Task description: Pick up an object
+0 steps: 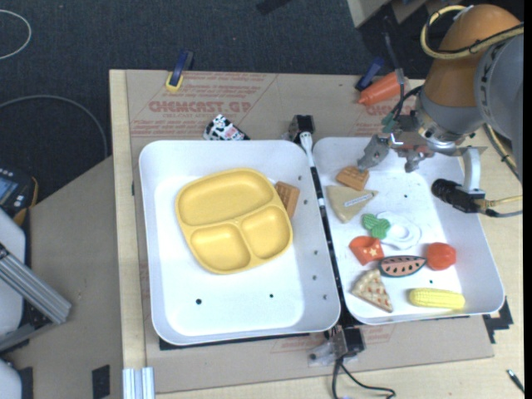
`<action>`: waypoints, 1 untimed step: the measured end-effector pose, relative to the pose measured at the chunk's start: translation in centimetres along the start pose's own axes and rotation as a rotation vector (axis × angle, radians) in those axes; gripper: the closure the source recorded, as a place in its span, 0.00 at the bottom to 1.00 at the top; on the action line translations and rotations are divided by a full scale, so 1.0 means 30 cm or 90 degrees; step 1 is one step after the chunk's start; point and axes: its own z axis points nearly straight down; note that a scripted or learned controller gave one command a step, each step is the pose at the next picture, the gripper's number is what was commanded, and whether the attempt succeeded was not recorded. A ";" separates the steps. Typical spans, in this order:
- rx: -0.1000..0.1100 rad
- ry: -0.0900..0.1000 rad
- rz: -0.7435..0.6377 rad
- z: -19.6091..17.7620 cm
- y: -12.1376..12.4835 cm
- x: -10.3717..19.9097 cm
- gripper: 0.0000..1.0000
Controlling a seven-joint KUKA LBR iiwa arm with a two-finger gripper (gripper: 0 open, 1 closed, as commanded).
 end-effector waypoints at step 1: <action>0.001 0.000 0.000 0.153 -0.013 0.023 0.00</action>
